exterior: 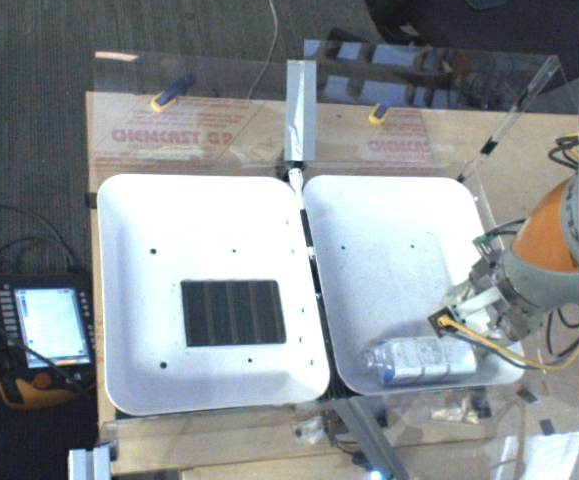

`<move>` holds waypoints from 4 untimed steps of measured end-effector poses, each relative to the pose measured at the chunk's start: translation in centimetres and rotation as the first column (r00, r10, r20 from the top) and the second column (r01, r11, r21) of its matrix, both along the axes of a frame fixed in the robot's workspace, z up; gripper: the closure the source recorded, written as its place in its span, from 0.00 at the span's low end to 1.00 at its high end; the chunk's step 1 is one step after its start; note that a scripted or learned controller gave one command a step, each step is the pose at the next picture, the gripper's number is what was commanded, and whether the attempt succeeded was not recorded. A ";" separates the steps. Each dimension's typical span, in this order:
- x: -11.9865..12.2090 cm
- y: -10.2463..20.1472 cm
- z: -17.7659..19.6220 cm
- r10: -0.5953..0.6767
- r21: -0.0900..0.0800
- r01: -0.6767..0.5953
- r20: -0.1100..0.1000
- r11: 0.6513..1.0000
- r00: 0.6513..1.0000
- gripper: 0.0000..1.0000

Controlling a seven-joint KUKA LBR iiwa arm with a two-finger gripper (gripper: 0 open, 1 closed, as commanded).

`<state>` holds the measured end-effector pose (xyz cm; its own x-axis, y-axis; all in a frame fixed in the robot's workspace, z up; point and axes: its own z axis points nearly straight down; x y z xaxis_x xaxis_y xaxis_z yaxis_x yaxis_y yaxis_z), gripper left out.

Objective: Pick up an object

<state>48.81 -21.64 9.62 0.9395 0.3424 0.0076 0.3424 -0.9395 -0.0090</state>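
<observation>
Two white bins side by side on the counter (189, 133). The left bin (134, 218) has a flat black ribbed panel (233, 312) lying a bit toward the front. The right bin (399, 218) has a clear plastic bottle (419, 360) on its side along the near wall, with some blue at its left end. The arm (554, 243) comes in from the right and the hand (484, 306) sits low by that bin's right edge, just up and right of the bottle. Honestly can't tell if they touch. A pendant (44, 323) with a lit screen is on the floor at the left.
</observation>
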 end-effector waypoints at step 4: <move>1.6 2.2 14.9 0.026 -0.013 -0.026 -0.007 1.000 1.000 1.00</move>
